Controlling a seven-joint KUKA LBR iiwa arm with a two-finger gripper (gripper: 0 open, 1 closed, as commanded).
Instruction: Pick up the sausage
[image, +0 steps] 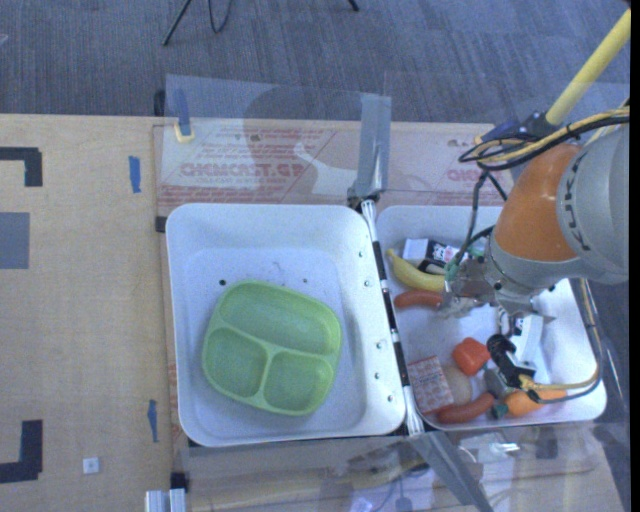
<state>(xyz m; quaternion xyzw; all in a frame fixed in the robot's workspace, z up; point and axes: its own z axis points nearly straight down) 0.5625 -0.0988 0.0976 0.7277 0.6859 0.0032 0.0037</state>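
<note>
Gripper (458, 303) open or shut can't tell, sausage (417, 298) just beside it, nr banana (412, 272), not held

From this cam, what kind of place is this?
Likely a robot lab pick-and-place bench: two white bins taped down side by side, toy food like a banana and sausage, and a cabled arm.

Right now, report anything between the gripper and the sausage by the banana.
Nothing visible. The gripper sits just right of the sausage in the right bin; the banana lies alongside, above it in the view, not between.
</note>
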